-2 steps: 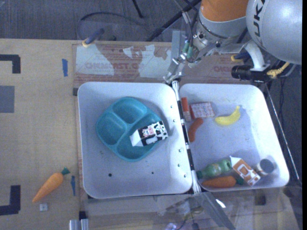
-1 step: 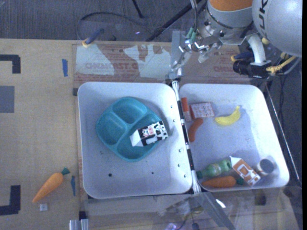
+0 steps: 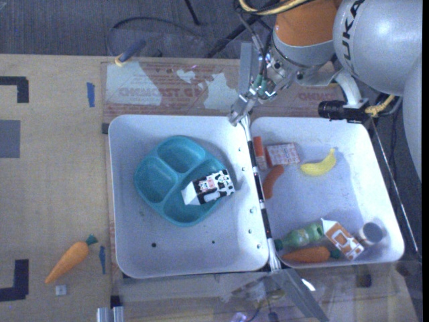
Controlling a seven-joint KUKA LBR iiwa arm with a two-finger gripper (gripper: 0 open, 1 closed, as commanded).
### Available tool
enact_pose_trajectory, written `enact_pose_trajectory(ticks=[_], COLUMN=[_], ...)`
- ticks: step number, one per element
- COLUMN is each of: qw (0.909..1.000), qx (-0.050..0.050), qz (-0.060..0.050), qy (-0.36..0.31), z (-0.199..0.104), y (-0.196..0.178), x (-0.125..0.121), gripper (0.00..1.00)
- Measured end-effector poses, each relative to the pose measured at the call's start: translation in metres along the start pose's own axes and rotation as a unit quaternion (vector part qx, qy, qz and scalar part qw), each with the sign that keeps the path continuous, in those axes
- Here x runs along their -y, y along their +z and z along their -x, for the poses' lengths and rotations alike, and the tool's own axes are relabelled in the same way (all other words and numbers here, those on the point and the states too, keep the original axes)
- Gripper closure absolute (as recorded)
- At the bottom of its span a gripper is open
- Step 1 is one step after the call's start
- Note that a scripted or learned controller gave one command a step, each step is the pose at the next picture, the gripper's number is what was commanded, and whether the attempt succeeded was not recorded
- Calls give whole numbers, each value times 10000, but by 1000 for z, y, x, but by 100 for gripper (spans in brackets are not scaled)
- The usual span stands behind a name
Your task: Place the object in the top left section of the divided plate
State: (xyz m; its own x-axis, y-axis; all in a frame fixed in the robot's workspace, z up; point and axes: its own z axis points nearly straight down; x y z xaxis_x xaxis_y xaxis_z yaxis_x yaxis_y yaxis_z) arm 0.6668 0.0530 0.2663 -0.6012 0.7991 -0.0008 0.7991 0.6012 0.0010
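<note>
Hovering: two-finger gripper (image 3: 239, 115) over bins' far divider; grip state: cannot tell
Plate: teal divided plastic plate (image 3: 171, 177), left bin; cow-print milk carton (image 3: 209, 187) on its right section

Teal divided plate (image 3: 175, 180) in left bin (image 3: 127, 200), milk carton (image 3: 209, 187) on it (cow-patterned), claw (image 3: 242, 109) above the bins' divide

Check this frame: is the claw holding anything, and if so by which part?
Nothing is held. The claw sits above the rim between the two bins with nothing between its fingers. The cow-print milk carton lies on the teal divided plate, apart from the claw.
</note>
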Motion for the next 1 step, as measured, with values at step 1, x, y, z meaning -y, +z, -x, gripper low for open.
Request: enact_pose_trajectory(ticks=[1], qw=[9851], qx=[11], qz=[15], qy=[1721], z=[9], y=[-56], x=[10], gripper=[0])
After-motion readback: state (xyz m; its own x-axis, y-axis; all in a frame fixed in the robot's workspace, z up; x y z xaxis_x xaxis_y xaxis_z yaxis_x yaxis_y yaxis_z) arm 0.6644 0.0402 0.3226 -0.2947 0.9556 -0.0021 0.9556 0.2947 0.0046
